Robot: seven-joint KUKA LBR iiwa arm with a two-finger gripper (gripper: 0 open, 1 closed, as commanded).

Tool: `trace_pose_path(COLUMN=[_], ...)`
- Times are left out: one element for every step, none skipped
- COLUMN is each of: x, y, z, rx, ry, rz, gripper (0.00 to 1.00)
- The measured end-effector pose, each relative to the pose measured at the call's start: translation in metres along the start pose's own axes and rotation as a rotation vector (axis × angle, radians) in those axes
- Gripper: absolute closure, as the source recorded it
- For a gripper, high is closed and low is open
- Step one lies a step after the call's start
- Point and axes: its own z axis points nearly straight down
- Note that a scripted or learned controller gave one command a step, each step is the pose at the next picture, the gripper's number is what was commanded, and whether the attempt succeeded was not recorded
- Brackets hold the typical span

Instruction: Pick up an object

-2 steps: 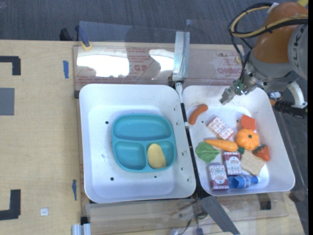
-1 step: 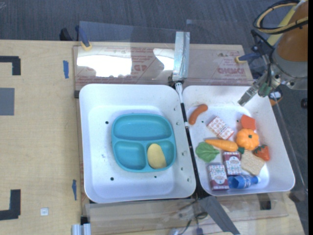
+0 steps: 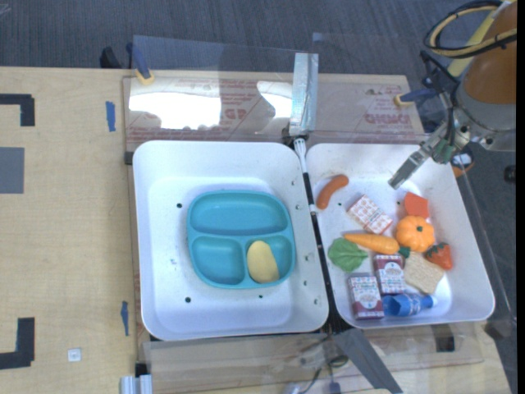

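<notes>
The arm (image 3: 492, 80) is cut off by the upper right corner of the frame, so just its orange band and wrist show. The gripper (image 3: 404, 175) reaches down and left from there as a thin grey form over the upper part of the right bin (image 3: 476, 302); its tip is too small and blurred to tell whether it is parted or closed, and nothing can be seen held in it. The printing on the small packets is too fine to read.

The left bin (image 3: 156, 245) holds a teal divided tray (image 3: 221, 220) with three compartments. A yellow potato-like piece (image 3: 262, 262) sits in the lower right compartment.

The right bin holds a cluster of toy foods. A reddish sausage (image 3: 331, 190) lies at the upper left of the bin, near the divider. Below and to its right is a pink patterned packet (image 3: 368, 215). A carrot (image 3: 373, 242) lies across the middle with a green leaf (image 3: 348, 255) at its left end. An orange pumpkin (image 3: 414, 233) sits right of the carrot, touching a red-orange block (image 3: 416, 204) just above it. Lower down are two small red cartons (image 3: 376, 285), a cracker-like slice (image 3: 423, 275), a red strawberry-like piece (image 3: 441, 255) and a blue bottle (image 3: 408, 304) lying on its side.

The gripper tip hangs just above the red-orange block and to the right of the sausage, apart from both.
</notes>
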Motion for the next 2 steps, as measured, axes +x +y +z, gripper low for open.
trace_pose_path(x=[0.027, 0.0243], y=[0.0477, 0.0478], z=[0.1191, 0.1151], rx=[0.005, 0.001], ry=[0.009, 0.003], rz=[0.026, 0.027], gripper=[0.0, 0.0])
